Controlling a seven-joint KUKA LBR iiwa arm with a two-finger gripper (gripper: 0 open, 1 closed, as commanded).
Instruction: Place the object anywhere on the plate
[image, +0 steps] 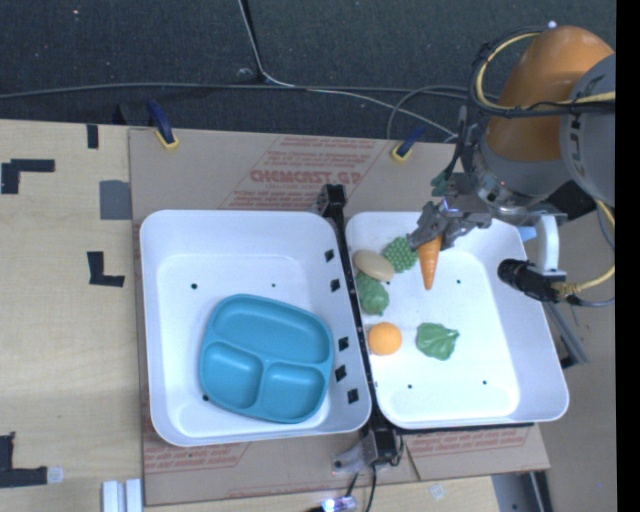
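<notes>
One plate (266, 358), one carrot (428, 262), one orange (384, 339)

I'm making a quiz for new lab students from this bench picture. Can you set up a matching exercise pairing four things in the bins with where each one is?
Things:
1. blue plate
2. carrot
3. orange ball
4. green leaf piece

Places:
A. right bin, near the divider, below the other pieces there
B. left bin, alone
C. right bin, right of the orange ball
D. right bin, at the gripper tips, point downward

Pairs: 1-B, 2-D, 3-A, 4-C
</notes>
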